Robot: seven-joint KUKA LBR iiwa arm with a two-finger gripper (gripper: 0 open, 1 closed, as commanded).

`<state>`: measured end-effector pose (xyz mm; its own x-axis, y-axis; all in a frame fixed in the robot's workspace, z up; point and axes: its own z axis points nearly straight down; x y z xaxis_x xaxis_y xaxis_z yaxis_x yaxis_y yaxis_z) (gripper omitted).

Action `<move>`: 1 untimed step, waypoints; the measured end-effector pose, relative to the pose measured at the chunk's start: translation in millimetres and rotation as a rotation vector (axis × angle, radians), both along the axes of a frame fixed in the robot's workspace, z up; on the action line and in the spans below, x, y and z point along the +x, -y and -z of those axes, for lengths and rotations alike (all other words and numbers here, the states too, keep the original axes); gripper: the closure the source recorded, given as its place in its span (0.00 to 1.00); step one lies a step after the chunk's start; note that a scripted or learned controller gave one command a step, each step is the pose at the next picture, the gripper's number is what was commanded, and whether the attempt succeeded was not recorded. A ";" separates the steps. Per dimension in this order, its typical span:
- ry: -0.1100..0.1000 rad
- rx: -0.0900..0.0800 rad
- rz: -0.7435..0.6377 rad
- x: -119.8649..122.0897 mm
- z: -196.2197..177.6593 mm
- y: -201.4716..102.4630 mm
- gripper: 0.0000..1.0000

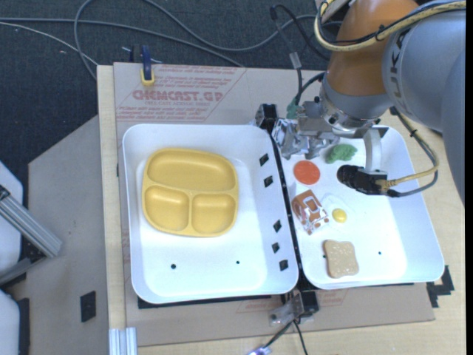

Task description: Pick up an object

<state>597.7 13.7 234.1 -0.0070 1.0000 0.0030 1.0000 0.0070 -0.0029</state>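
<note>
A: While the arm (414,50) reaches in from the right, where is the gripper (301,140)?

B: It hangs over the far left part of the right bin (421,220), close to the wall between the two bins. It is a metal block under the orange band (366,21), and I cannot tell if it is open or closed, because its tips are hidden from this angle. I see no object caught in it.

A: What lies nearest to it?

B: A green leafy piece (341,152) is just beside it on the right. An orange-red round slice (307,172) lies just in front of it, on the bin floor. Both seem to be apart from the gripper.

A: And further away?

B: Nearer to the camera there is a small brown and white object (309,208), tilted, and a little yellow ball (339,215) next to it on the right. At the near edge of the same bin lies a tan piece like toast (341,258), flat. A black part with a yellow cable (366,178) hangs under the arm, over the bin.

A: What is in the left bin (148,272)?

B: A yellow tray with three compartments (191,192) lies flat in its far half. Black marks run along the wall between the bins.
</note>
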 end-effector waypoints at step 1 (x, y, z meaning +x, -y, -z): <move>0.003 -0.001 0.001 4.6 -4.2 -51.6 1.00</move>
